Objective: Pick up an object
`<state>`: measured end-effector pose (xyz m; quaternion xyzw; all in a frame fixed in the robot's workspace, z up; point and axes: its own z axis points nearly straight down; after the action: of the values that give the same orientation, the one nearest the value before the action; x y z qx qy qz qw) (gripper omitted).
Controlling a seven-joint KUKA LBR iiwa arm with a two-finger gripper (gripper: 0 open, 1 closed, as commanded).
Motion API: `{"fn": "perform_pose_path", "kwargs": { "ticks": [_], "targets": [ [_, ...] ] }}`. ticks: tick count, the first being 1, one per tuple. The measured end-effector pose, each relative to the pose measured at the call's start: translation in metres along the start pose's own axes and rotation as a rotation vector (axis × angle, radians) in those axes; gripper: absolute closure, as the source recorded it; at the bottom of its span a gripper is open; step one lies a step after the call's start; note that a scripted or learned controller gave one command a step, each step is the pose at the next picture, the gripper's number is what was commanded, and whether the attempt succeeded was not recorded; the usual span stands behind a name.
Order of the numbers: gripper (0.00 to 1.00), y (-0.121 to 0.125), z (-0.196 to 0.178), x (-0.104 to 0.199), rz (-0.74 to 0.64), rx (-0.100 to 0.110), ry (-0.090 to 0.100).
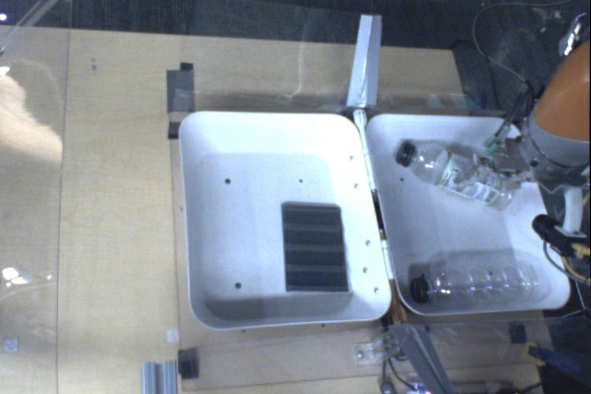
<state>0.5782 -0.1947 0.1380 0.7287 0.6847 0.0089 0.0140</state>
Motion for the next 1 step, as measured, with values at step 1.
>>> {"fn": "perform_pose_path", "kwargs": {
  "ticks": [1],
  "targets": [
    [0.00,0.0268,0.0076,0.0049,-0.031,-0.010,-0.007]
  ]
}}
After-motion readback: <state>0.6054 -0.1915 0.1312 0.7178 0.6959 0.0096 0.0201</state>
